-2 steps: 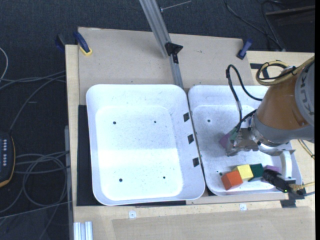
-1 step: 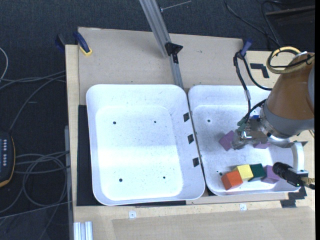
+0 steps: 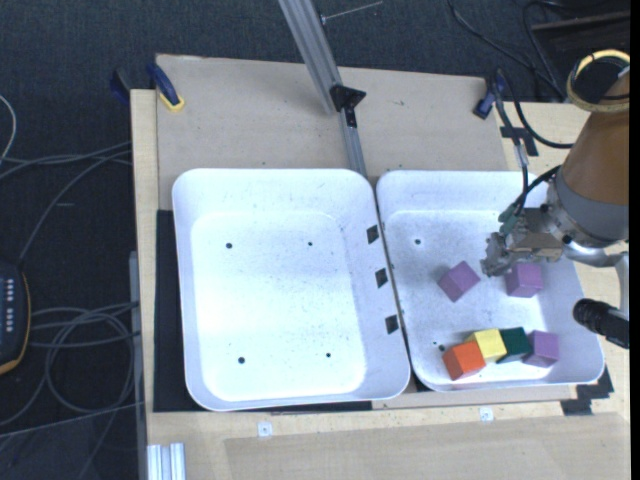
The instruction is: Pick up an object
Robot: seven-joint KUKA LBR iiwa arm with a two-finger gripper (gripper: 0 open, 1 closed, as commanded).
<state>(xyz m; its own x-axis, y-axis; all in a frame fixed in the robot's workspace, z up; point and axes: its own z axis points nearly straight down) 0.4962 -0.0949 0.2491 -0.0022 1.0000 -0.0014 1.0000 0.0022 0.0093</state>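
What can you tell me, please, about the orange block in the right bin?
The orange block is a small cube with a matte, plain look, lying slightly turned near the front wall of the right bin. Its right side meets the yellow block, first in a short row of blocks. The claw is well away from it.

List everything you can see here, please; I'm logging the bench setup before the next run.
Bins: 2, white, side by side on the bench; left bin, right bin.
Purple blocks: 3, in the right bin; one mid-bin, one by the gripper, one at the near right corner.
Orange block: 1, near edge of the right bin.
Yellow block: 1, beside the orange one.
Green block: 1, beside the yellow one.
Bench: 1, tan, under the bins.
Clamps: 2, blue, at the far bench corners;.
Pole: 1, grey, slanting above the bench.
Cables: several, on the dark floor at left.
Arm: 1, grey and orange, from the right.
Gripper: 1, low over the right bin.
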